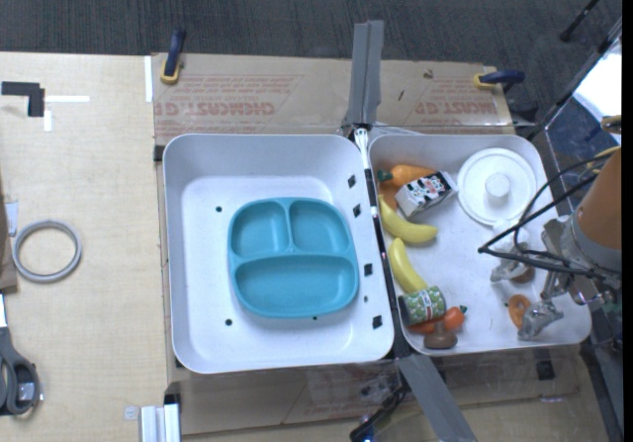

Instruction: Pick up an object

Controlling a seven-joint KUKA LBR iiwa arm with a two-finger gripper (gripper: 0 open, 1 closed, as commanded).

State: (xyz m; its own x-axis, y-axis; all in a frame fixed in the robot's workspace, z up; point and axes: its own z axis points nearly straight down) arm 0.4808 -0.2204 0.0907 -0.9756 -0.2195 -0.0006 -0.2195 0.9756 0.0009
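We are seeing a blue divided plate (294, 257) sitting in the left bin (188, 262), bananas (406, 244) lying in the right bin (475, 336); whether the end effector (539, 316) is spread, we cannot tell.

Left bin (188, 262) holds a teal divided plate (294, 257), flat, roughly centred. On the wooden surface (79, 133) to the left: grey tape ring (45, 250), scissors (18, 381) at the lower-left edge, black bracket (28, 94) near the top. Brown cardboard (257, 99) lies behind the bins with a blue-yellow clamp (174, 54) at its left corner and another clamp (497, 79) at right.
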